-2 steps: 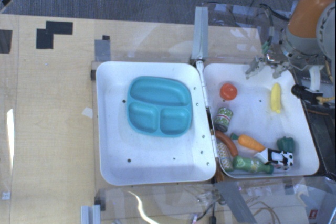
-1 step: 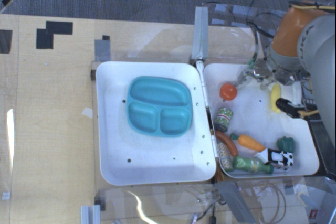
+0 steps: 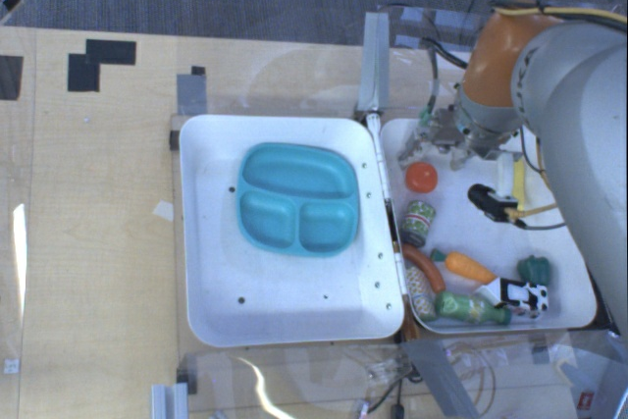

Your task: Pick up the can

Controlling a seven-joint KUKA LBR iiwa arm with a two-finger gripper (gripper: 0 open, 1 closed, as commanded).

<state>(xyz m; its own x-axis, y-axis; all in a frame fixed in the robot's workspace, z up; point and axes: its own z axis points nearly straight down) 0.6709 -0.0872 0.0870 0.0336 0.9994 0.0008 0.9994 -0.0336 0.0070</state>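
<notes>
Can (image 3: 418, 222): small labelled cylinder, lying tilted.

1. A left white bin (image 3: 211, 309) sits on the wooden bench (image 3: 88, 240).
2. A blue divided plate (image 3: 297, 198) with three compartments lies in the middle of the left bin.
3. A right white bin (image 3: 579, 309) stands just beside the left one, their rims meeting.
4. In the right bin, a small orange-red round thing (image 3: 422, 177) lies near the far end.
5. A toy carrot (image 3: 468, 267) lies nearer the front, tilted.
6. A hot dog (image 3: 423, 274) lies along the bin's left wall.
7. A green bottle (image 3: 470, 308) lies on its side at the front edge.
8. A black-and-white cow-patterned item (image 3: 523, 296) touches the bottle's end, and a dark green item (image 3: 535, 269) sits just behind it.
9. Black patches (image 3: 98, 62) mark the bench's far left.
</notes>
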